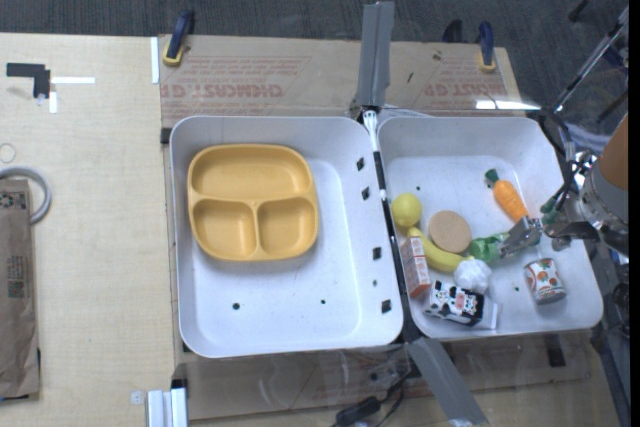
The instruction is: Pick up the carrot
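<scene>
One fixed overhead view, slanting down over both white bins (pixel 190 245) from above.

A small orange carrot with a green top (pixel 508 197) lies in the right shallow white bin (pixel 440 140), the metal end effector (pixel 522 237) just below it.

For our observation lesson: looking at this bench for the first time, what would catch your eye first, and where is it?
Probably the yellow divided plate, alone in the left bin. Next, the cluster of small items in the right bin: an orange carrot near its far right side, with a lemon and banana toward the left. The gripper sits low in that bin, just in front of the carrot.
</scene>
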Tool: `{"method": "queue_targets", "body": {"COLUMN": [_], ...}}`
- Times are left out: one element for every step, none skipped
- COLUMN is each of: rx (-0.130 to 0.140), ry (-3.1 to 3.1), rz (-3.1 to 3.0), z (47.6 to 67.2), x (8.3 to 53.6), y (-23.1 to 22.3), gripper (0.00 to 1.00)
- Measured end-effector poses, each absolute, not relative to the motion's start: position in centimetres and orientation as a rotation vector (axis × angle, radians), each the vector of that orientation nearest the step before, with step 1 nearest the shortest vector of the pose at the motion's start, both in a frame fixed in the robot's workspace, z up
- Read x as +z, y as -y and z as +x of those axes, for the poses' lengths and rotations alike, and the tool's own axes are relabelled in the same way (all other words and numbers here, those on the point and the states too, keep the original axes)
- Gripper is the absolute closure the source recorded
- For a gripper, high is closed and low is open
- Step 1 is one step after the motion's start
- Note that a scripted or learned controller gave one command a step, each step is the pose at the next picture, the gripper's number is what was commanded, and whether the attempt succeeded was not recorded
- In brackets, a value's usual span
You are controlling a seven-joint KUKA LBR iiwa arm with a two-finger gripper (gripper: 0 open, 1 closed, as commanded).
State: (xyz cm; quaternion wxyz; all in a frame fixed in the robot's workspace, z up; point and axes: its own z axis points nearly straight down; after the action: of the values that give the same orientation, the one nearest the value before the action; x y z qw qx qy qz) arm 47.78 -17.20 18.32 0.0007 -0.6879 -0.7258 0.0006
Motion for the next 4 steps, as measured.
{"method": "queue_targets", "body": {"rx": [0.0,-0.007,-0.005,0.0], "ry": [2.411,2.547,2.549,2.676], "rz": [-2.015,-1.838,-1.841,-1.653], "z": [54.3,60.3,60.3,62.4], "x": [20.2,9.2,10.2,20.8], "y": [22.2,21.7,21.8,18.8], "gripper": [0.0,0.0,1.0,1.0]}}
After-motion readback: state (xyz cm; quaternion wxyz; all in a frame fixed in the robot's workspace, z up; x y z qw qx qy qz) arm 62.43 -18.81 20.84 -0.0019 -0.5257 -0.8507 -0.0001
